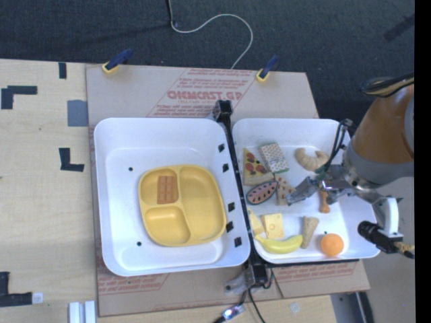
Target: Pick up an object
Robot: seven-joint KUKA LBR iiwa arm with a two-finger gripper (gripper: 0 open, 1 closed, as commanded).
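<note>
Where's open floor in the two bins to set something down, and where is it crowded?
Left bin: a bare white margin rings the yellow tray, widest along the far wall and left side. Two tray compartments are bare; the far-left one holds a brown wafer. Right bin: crowded by the divider, around the pizza slice, cheese and banana; gripper sits mid-bin.

A yellow tray (182, 205) is lying in the left bin (111, 180), a brown bar (166, 188) sitting in its far-left compartment. A white cable (215, 22) is curling beyond the cardboard (195, 93).

A pale wood tabletop (40, 200) marked with dark tape meets dark carpet (81, 15), where a white cable (222, 20) loops.
</note>
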